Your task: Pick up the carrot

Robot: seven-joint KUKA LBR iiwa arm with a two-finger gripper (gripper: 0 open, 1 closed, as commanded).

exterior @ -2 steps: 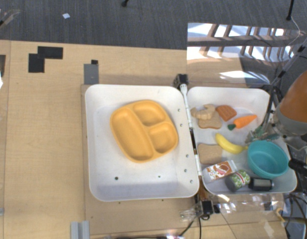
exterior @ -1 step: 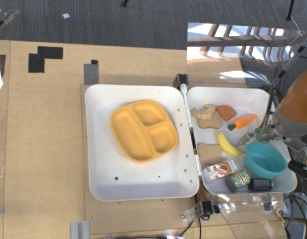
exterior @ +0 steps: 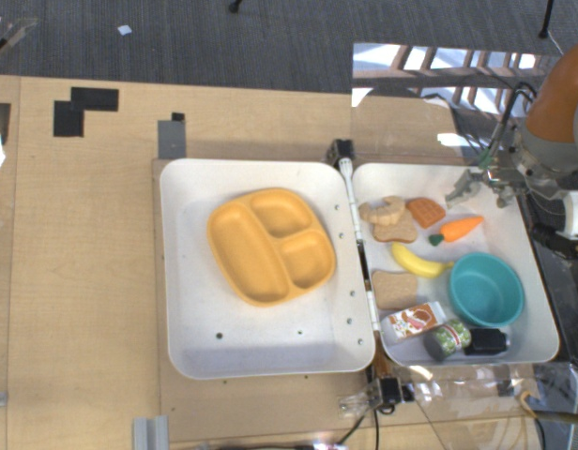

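Note:
The carrot (exterior: 460, 228) is orange with a small green end at its left. It lies in the right bin (exterior: 542, 293), near the far side, tilted slightly up to the right. My gripper (exterior: 479, 191) hangs just behind the carrot, over the bin's far edge. Its grey fingers (exterior: 455, 193) are spread apart with nothing between them. The arm's orange band (exterior: 559, 101) is at the far right.
Around the carrot lie a brown cracker (exterior: 425, 212), a beige pastry (exterior: 387, 219), a banana (exterior: 418, 262) and a teal bowl (exterior: 486, 289). Nearer the front are a bread slice (exterior: 394, 289), a juice carton (exterior: 413, 321) and a dark bottle (exterior: 465, 339). A yellow divided plate (exterior: 270, 247) sits in the left bin (exterior: 190, 345).

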